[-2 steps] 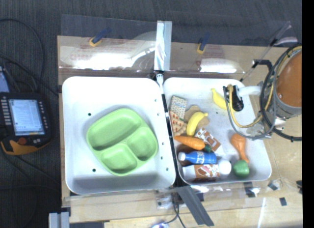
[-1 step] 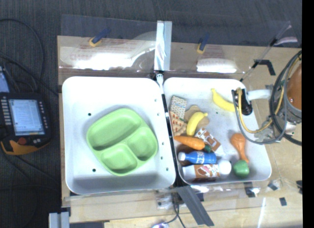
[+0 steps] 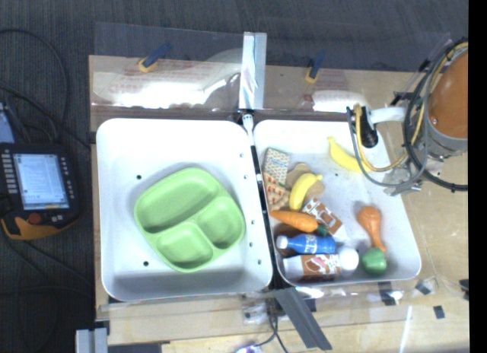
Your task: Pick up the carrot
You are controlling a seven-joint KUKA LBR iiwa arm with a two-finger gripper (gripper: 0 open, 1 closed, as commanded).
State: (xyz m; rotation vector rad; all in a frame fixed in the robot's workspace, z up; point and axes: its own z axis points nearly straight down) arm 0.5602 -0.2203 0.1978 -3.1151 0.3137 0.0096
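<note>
The carrot [image 3: 294, 221] is orange with a small green top at its right end. It lies flat in the left half of the right bin [image 3: 407, 268], wedged between a yellow banana [image 3: 304, 189] above it and a blue-labelled bottle [image 3: 308, 245] below it. The arm's orange band [image 3: 456, 100] is at the far right. My gripper [image 3: 403, 182] hangs over the right bin's right rim, well to the right of the carrot and apart from it. Nothing is seen held in it.
The right bin also holds a second banana [image 3: 344, 157], a cracker pack [image 3: 275, 165], a brown drumstick [image 3: 370, 224], a green ball [image 3: 374, 261] and a brown bottle [image 3: 319, 265]. A green divided plate [image 3: 190, 218] sits in the left bin [image 3: 114, 154].
</note>
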